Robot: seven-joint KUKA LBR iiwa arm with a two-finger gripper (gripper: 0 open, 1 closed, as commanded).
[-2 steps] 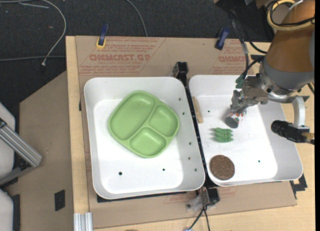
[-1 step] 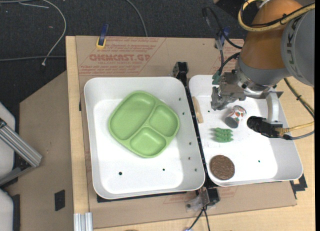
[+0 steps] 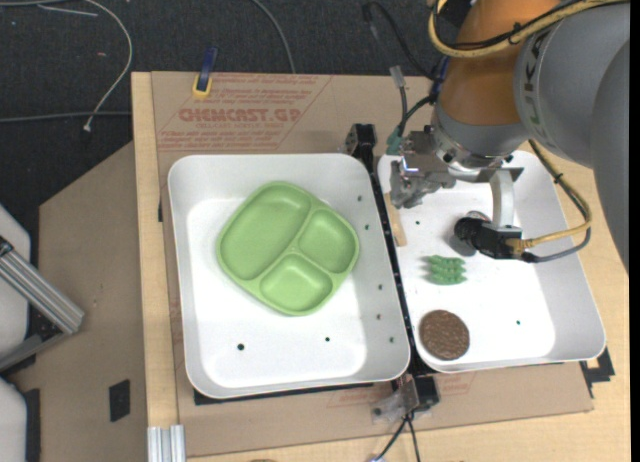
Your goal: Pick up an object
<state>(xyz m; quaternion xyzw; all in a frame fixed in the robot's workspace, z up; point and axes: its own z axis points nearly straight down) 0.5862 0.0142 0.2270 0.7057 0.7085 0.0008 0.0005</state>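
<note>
We judged this to be the approach step, with nothing lifted yet. The gripper [image 3: 408,186] hung low over the upper left corner of the right bin [image 3: 560,280], close to the wall it shares with the left bin [image 3: 190,250]; whether it was open or closed we could not tell, since the wrist hid much of it from above. Three candidates lay in the right bin: a small green toy [image 3: 445,269] near the middle, a brown disc [image 3: 443,334] at the bottom edge, and what looked like a thin tan stick [image 3: 396,226] lying along the dividing wall, just below the tool. The green plate [image 3: 288,247] sat apart in the left bin (a poor target for two fingers, in our view). The stick seemed the nearest choice, so the next move called for a short shift toward it, fingers set across its narrow width, then a straight descent clear of the wall.
</note>
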